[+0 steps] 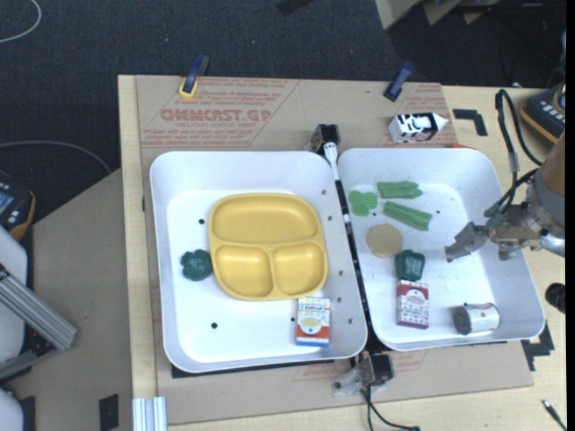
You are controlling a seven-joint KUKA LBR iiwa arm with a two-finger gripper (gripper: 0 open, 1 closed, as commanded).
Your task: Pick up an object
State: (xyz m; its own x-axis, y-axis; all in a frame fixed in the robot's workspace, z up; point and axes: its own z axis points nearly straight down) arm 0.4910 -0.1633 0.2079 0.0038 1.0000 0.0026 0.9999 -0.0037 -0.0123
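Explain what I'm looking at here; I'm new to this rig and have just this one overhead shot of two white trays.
One fixed camera looks down at a slant on a bench. The grey machine at the right edge is a robot arm; its claw hangs over the right bin, and nothing shows between its tips. That bin holds green bean pods, a green leafy piece, a tan disc, a dark green pepper, a small red carton and a small grey can. The left bin holds a yellow divided plate, a green broccoli piece beside it, and an orange-and-blue carton.
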